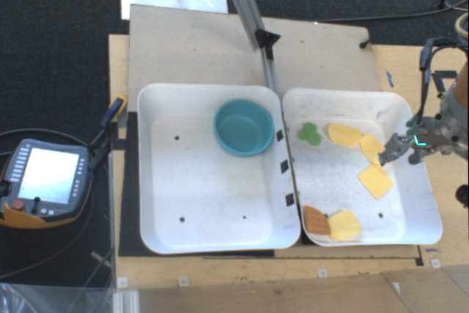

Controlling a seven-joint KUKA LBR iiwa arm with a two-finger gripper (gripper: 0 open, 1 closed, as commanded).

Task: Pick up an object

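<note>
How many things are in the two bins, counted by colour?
Yellow: 4 (oval piece, piece by the gripper, square piece, rounded piece)
Green: 1 (small green piece)
Brown: 1 (brown piece)
Teal: 1 (bowl, left bin)
Total: 7

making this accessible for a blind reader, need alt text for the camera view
A robot gripper reaches in from the right over the right bin, beside yellow pieces, a green piece and a brown piece. The left bin holds a teal bowl.
</note>
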